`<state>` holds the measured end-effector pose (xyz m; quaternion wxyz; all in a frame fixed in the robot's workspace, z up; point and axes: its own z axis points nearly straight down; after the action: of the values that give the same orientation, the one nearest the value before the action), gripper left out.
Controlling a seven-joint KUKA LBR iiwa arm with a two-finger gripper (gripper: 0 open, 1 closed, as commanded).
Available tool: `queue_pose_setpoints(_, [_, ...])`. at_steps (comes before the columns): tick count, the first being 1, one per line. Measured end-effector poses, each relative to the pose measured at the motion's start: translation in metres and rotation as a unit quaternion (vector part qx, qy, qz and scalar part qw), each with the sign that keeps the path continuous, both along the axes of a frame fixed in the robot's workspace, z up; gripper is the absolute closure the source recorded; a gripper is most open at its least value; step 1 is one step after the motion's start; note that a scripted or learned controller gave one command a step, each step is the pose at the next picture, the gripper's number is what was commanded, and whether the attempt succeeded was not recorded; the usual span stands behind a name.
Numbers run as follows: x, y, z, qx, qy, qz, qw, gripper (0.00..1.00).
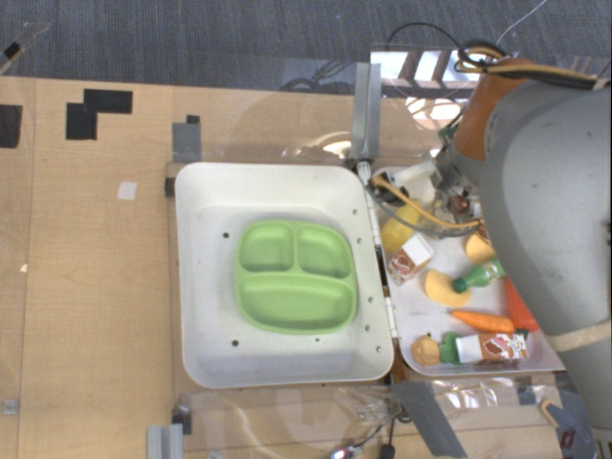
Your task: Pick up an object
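A: Nearest the camera is the grey arm (550,218), bulking over the right bin (406,323) and hiding much of it. Where's the pincer?

B: Somewhere near the far end of that bin, I'd guess, by the dark fittings and yellow cable (421,213). Whether it is wide, narrow or holding anything, I cannot tell.

A: What could go wrong?

B: The toys are crowded. The carrot (483,321) lies just beside the small bottle (488,349) and near the green-capped piece (478,277), so a descent could nudge a neighbour or close on two at once. Rounded things like the yellow fruit (442,287) may squirt out.

A: And the carrot's lie?

B: Flat in the near half of the right bin, long axis running left to right across the view, slightly slanted. Its slim tip seems to point left, though that's hard to confirm.

A: The left bin (201,256)?

B: It holds a green divided plate (295,277), well apart from the clutter
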<state>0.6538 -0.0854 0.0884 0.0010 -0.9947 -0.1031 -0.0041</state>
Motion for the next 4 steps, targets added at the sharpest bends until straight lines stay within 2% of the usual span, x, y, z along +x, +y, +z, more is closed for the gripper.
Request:
queue_pose_setpoints(1, [-0.011,-0.097,-0.001,0.0014,0.001,0.025,0.9997,1.0])
queue_pose_setpoints(2, [0.007,-0.029,-0.001,-0.0003,0.0,0.001,1.0,1.0])
queue_pose_setpoints(3, [-0.001,0.029,0.098,-0.0003,0.002,0.005,1.0,1.0])
queue_pose_setpoints(4, [-0.003,0.0,0.014,-0.0008,0.004,-0.001,1.0,1.0])
